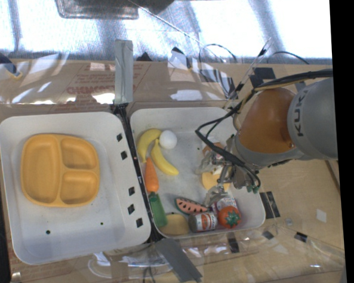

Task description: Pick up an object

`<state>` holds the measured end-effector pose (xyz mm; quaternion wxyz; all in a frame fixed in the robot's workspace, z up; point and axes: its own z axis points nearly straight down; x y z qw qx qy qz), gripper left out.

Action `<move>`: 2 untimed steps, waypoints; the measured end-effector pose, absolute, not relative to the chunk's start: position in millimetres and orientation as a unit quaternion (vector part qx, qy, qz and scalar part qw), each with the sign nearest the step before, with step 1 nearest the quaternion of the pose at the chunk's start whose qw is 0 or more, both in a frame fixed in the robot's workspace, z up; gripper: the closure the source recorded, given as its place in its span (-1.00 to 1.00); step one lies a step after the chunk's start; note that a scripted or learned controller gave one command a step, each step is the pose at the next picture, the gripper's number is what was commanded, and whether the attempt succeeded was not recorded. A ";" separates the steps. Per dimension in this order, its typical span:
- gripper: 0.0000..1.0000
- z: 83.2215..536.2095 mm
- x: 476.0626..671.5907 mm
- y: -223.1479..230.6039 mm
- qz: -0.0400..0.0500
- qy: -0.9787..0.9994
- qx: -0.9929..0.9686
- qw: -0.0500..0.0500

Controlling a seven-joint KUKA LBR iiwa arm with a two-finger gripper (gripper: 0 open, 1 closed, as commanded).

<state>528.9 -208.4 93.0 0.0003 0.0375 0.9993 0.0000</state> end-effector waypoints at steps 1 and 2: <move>-1.00 176.4 477.4 -209.8 0.000 0.998 -0.065 0.000; -1.00 154.1 587.3 -208.2 0.001 0.997 -0.082 -0.001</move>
